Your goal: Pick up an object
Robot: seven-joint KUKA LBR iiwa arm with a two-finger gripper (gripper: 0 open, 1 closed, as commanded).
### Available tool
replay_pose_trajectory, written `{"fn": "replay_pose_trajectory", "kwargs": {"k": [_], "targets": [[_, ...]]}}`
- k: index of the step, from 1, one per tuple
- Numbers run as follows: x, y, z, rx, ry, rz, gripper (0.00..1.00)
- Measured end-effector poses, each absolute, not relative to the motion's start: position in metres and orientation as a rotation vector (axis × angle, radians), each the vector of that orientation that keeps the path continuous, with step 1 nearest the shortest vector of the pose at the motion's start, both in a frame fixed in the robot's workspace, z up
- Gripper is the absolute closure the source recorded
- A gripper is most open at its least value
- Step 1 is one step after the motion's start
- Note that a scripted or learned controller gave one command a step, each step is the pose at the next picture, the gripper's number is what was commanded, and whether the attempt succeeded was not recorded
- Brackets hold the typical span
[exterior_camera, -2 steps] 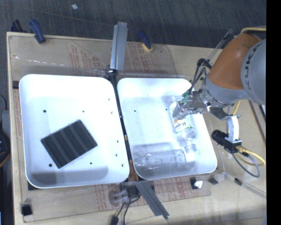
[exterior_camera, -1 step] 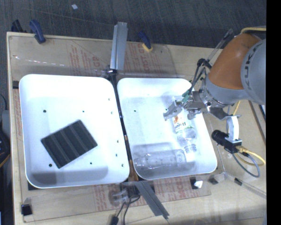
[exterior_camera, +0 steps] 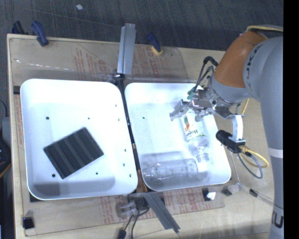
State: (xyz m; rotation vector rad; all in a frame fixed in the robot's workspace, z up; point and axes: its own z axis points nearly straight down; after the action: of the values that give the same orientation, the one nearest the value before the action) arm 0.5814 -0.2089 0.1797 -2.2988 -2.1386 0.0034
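I am hovering my end effector (exterior_camera: 193, 108) over the right white plastic bin (exterior_camera: 154, 101), near its far right corner. I cannot tell how wide it is standing, because the wrist is hiding it from above.

Just below it, a small clear plastic bottle with a white and orange label (exterior_camera: 193, 131) is lying on its side along the right wall of this bin. A second, larger clear plastic bottle (exterior_camera: 170, 167) is lying along the near wall, close to the first one. In the left white bin (exterior_camera: 35, 96), a flat black ribbed panel (exterior_camera: 73, 152) is resting near the near left corner.

I am judging the small bottle to be light, smooth and slippery, and its thin wall may be giving way under pressure. I am thinking the best hold is across the labelled middle, square to its length.
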Motion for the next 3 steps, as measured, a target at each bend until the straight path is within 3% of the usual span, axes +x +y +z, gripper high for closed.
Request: {"fn": "replay_pose_trajectory", "kwargs": {"k": [1, 2, 3], "targets": [[0.567, -0.205, 0.18, -2.208, -2.227, 0.004, 0.0], [0.579, -0.208, 0.14, -2.224, -2.212, 0.005, 0.0], [0.611, -0.183, 0.104, -2.464, -1.945, 0.002, 0.0]]}}
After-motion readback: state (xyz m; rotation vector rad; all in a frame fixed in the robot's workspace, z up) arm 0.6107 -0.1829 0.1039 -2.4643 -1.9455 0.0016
